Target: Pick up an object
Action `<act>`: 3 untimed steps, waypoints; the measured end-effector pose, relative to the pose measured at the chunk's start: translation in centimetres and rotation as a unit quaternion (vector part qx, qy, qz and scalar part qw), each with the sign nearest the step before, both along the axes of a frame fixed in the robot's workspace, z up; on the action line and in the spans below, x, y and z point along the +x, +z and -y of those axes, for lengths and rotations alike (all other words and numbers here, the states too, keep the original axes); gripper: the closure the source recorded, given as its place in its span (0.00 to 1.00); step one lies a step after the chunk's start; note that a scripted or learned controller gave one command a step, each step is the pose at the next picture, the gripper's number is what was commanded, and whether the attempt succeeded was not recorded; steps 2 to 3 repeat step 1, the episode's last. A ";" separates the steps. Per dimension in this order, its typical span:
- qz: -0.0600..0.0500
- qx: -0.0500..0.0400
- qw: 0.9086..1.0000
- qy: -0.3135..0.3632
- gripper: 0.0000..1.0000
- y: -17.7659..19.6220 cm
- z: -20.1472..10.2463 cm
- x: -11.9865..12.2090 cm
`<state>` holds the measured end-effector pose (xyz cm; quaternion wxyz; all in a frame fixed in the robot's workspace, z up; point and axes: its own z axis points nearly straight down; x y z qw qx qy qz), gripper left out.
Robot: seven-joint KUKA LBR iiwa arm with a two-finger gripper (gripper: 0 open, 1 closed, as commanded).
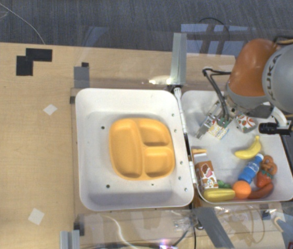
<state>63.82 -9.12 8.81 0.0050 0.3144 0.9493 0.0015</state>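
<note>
The right bin (198, 105) holds the loose objects. A yellow banana (249, 149) lies at its middle right. Below it are a blue bottle (250, 168), an orange ball (242, 189), a yellow oblong piece (219, 194) and a brown carton (205, 174). Some red and brown toy food (264, 178) sits in the near right corner. My gripper (212, 125) hangs low over the upper middle of this bin, right at a small white packet with green and red print (219, 130). A white object with red marks (246, 122) lies just to the gripper's right.
The left bin (92, 185) holds a yellow divided tray (140, 148). A metal divider (185, 139) runs between the two bins. The grey arm with its orange band (250, 69) covers the right bin's far right corner. Black cables loop above the gripper.
</note>
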 end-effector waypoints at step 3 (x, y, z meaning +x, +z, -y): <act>0.000 0.000 1.000 -0.010 0.00 0.0 -0.7 -0.3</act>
